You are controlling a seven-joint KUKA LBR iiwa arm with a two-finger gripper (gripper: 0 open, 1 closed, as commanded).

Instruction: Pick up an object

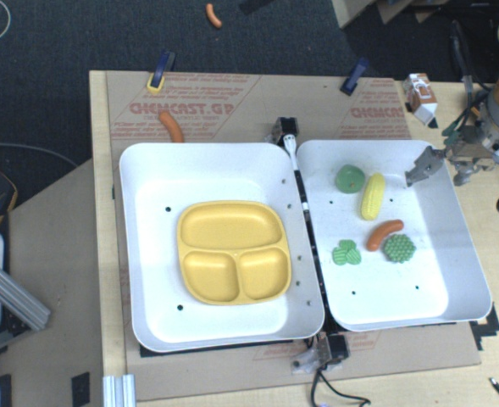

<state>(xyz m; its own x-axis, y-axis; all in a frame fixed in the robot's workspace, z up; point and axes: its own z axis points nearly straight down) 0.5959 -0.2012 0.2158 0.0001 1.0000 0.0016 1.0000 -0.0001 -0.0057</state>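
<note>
The right bin (452, 253) holds several toy foods: a round green piece (349, 179), a yellow corn cob (372, 196), an orange-red sausage (385, 234), a green broccoli head (398, 248) and a small green leafy piece (346, 253). My gripper (442, 174) hovers over the bin's upper right corner, to the right of the corn. It is open, its fingers spread apart with nothing between them. One finger (422, 168) points down-left toward the corn.
The left bin (147, 227) holds a yellow divided plate (232, 251). An orange sausage (172, 126) lies on the board behind the left bin. Blue clamps (159, 72) (354, 76) grip the board's far edge. A small box (420, 97) sits at the back right.
</note>
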